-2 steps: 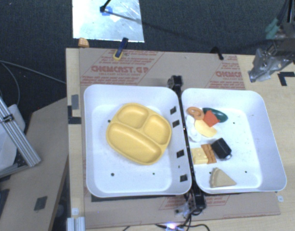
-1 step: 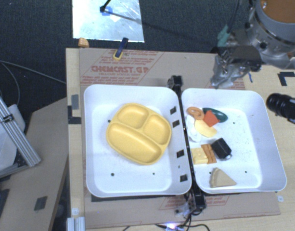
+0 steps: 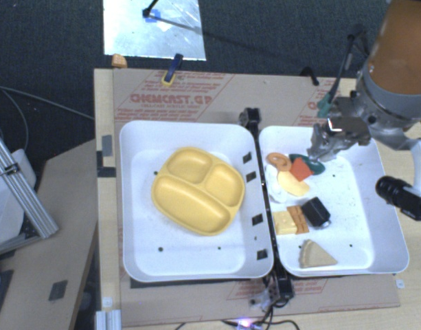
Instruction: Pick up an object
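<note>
Gripper position over the right bin

Gripper [image 3: 322, 150] sits low over the far part of the right bin [image 3: 375, 205], at the end of the grey arm [image 3: 395, 81] with its orange band, which enters from the right edge of the view. Whether its fingers are spread or closed cannot be told, and no object is visibly held between them.

Contents of the right bin, grouped toward its left wall:
- teal object [image 3: 313, 165] and red piece [image 3: 300, 168], directly beneath the gripper at the far end of the group;
- orange ring [image 3: 278, 161], just left of the red piece, near the far-left corner;
- pale yellow wedge [image 3: 293, 183], touching the red piece on its near side;
- black block [image 3: 315, 212], toward the bin centre;
- tan and brown cracker [image 3: 290, 221], just beside the black block, against the left wall;
- beige wedge [image 3: 316, 254], near the front edge.

Left bin [image 3: 138, 253] carries a yellow divided tray [image 3: 198, 190], lying near its centre.
</note>
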Motion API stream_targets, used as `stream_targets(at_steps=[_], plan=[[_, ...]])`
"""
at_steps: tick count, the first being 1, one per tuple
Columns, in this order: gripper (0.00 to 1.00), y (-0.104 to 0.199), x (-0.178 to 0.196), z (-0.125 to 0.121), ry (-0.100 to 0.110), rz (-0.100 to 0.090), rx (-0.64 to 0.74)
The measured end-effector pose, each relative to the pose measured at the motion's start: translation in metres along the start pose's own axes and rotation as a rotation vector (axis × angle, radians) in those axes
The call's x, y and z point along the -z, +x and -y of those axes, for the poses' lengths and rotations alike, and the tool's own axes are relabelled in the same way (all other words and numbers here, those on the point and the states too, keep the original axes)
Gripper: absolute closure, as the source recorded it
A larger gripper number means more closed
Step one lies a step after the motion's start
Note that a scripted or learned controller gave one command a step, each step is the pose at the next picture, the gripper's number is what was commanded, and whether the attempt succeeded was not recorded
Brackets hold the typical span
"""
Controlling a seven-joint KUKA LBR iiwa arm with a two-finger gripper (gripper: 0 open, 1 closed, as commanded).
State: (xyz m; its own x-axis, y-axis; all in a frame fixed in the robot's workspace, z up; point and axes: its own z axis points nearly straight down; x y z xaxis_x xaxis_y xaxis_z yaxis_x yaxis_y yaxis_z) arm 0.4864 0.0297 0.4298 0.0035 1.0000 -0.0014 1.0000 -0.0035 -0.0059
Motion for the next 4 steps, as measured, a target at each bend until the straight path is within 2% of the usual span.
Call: stream_targets(at_steps=[1, 2, 3, 4], plan=[[1.0, 0.004, -0.041, -0.04, -0.005, -0.001, 0.004], [1.0, -0.053, -0.101, -0.013, -0.002, 0.0, -0.002], [1.0, -0.024, -0.118, -0.038, -0.007, -0.002, 0.009], [1.0, -0.02, -0.195, -0.118, -0.006, -0.001, 0.008]])
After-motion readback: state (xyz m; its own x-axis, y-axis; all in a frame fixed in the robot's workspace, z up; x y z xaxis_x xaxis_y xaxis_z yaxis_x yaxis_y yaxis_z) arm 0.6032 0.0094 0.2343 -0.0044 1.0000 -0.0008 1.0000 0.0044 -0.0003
